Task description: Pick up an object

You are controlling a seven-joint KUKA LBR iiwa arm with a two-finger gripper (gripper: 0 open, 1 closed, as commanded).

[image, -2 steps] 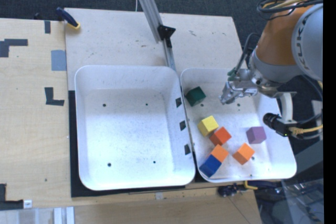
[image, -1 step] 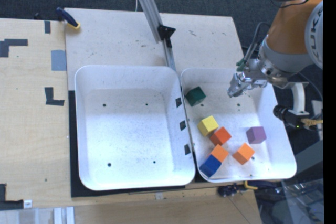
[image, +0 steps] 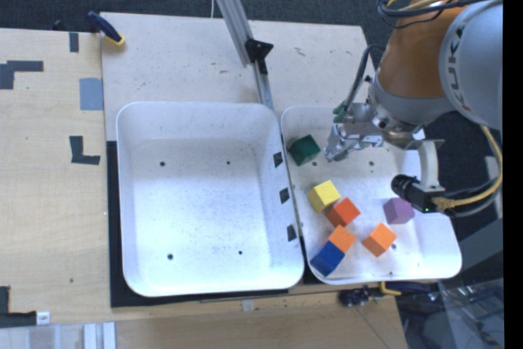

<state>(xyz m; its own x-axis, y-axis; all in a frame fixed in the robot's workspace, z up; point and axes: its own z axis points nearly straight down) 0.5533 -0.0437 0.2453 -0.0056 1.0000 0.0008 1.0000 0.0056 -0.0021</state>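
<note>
My gripper (image: 339,149) hangs over the back of the right bin (image: 433,257), just right of a dark green block (image: 305,149). Nothing shows between its fingers. Further forward in the same bin lie a yellow block (image: 324,194), a red-orange block (image: 344,212), an orange block (image: 341,239), a blue block (image: 328,257), another orange block (image: 379,239) and a purple block (image: 398,211). The grey arm with its orange band (image: 417,53) reaches in from the right.
The left bin (image: 131,200) sits beside the right one, sharing a raised middle wall. A slanted metal rail (image: 233,4) crosses the bench behind the bins. A black cable connector (image: 409,192) hangs near the purple block.
</note>
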